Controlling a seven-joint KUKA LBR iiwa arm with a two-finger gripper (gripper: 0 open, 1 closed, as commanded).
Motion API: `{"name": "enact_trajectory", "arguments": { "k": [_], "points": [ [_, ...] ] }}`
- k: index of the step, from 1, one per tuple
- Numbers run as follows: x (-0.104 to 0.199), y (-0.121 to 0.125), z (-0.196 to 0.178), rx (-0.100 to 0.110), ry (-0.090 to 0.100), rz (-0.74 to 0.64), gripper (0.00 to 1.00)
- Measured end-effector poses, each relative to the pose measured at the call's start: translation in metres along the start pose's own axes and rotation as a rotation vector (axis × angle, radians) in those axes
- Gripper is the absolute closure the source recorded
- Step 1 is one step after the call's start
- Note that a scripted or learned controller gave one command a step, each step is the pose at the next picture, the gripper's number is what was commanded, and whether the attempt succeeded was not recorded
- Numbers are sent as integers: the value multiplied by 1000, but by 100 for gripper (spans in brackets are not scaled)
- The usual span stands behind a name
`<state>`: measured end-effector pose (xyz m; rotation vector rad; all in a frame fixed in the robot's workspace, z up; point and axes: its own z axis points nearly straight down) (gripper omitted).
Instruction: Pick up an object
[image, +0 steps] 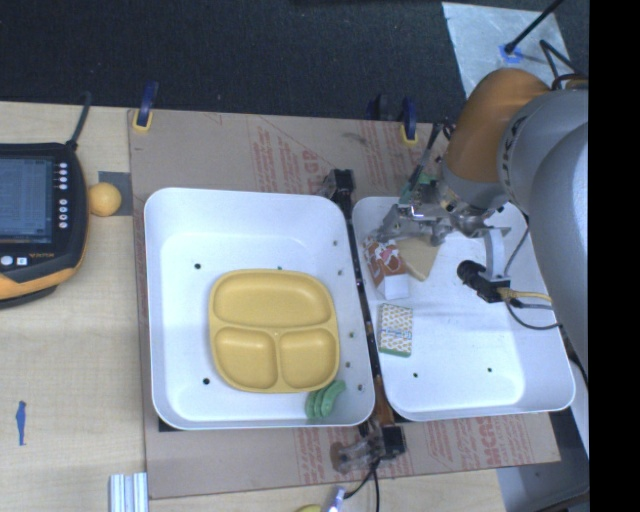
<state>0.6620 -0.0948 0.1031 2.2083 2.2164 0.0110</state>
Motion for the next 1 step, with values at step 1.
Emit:
{"name": "enact_trajectory", "arguments": {
  "k": [1],
  "points": [
    [0, -3, 0, -3, -1, 2, 0]
  ]
}}
